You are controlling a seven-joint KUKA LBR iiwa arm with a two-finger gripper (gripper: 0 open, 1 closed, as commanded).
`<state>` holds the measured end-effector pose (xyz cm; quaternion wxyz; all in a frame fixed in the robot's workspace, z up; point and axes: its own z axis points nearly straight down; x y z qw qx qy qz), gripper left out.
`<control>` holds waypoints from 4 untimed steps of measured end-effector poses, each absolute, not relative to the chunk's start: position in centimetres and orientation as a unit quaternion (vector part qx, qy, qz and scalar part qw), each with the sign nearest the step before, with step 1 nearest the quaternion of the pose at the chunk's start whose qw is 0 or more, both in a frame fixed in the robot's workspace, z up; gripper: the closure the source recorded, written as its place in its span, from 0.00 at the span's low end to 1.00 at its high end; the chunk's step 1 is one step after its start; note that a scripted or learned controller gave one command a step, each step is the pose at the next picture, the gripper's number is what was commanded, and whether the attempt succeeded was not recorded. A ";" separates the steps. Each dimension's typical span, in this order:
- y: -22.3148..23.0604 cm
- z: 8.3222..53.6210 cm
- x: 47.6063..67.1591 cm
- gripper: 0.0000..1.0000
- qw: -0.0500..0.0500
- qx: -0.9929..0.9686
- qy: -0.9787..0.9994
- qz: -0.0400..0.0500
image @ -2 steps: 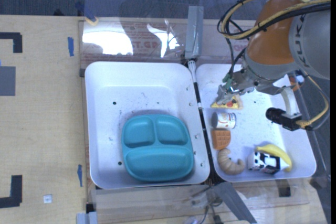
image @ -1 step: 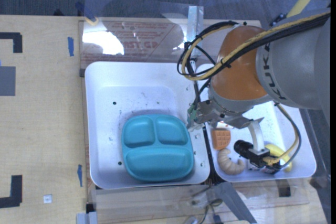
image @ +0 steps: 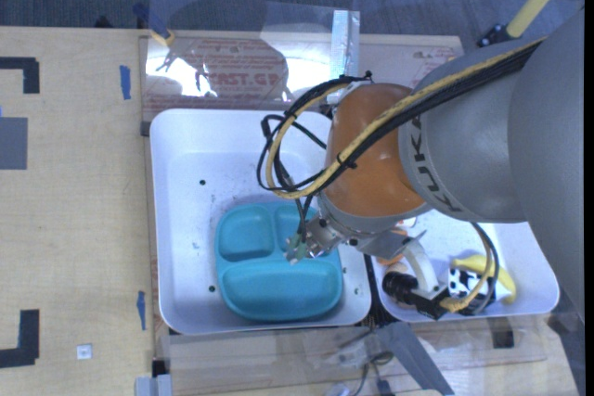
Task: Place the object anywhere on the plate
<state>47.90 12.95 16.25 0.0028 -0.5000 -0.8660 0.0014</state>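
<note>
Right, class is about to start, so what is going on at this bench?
A grey KUKA arm with an orange band reaches in from the right over the left white bin. Its claw is low over a teal divided plate lying in that bin, near the ridge between the plate's compartments. Something small sits at the claw's tip, too small to name. The right bin holds a yellow and black-and-white object, partly hidden by the arm.

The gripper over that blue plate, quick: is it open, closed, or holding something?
Gripper: over the divided teal plate in the left bin; the arm's wrist hides most of it, so open, closed or holding cannot be told.
</note>
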 end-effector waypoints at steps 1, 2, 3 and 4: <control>20.0 21.9 48.0 1.00 0.000 -0.341 -0.940 0.000; 19.9 21.9 48.0 0.00 0.000 -0.342 -0.940 0.000; 19.9 21.9 48.0 0.00 0.000 -0.342 -0.940 0.000; 19.9 21.9 48.0 0.00 0.000 -0.342 -0.940 0.000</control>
